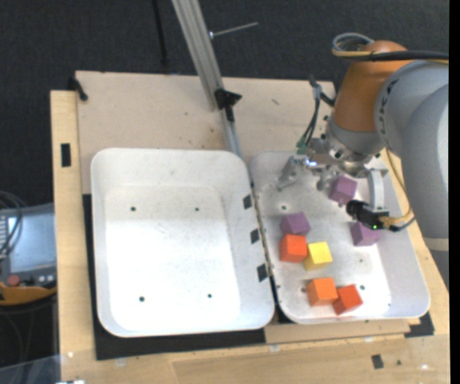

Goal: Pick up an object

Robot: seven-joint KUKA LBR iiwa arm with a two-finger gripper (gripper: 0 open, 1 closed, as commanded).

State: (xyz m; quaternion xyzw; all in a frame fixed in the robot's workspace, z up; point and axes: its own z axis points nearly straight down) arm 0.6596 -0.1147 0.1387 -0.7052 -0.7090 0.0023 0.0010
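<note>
We look down on a wooden surface [134, 110] carrying two shallow white bins. The arm's gripper [338, 184] sits over the far part of the right bin [398, 294], and a purple block [343, 189] shows at its tip, seemingly between the fingers, though we cannot tell for sure whether they are clamped on it or merely above it. The block is roughly cubic, with no clear long axis, and sits turned diagonally to the bin's edges.

Nearer to us than the gripper and slightly left lies a second purple block [295, 223], touching an orange block [293, 247] just beyond it, with a yellow block [319, 254] beside that. Farther toward us still, an orange block [321, 290] and a red block [347, 298] lie touching. To the gripper's right and a little nearer, a third purple block [364, 233] rests by a black cable fitting. The left bin [102, 174] lies well apart, to the gripper's left.
</note>
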